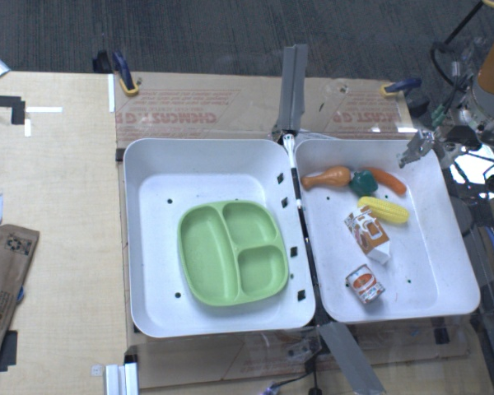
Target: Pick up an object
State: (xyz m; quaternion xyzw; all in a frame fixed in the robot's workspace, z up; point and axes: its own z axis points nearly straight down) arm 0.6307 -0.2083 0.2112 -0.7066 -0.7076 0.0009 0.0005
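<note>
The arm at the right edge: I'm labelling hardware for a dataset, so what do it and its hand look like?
The arm is partly cut off at the frame's edge: grey and metallic, with an orange patch near the top corner. Black cables loop around it. The hand is a small grey metal piece with thin fingers; its markings are too small to read.

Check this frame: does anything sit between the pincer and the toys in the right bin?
Nothing visible does. The pincer hangs over the right bin's far right corner, and bare white floor separates it from the nearest toy, the carrot.

Grey arm [477, 113] — orange band, black cables.
</note>
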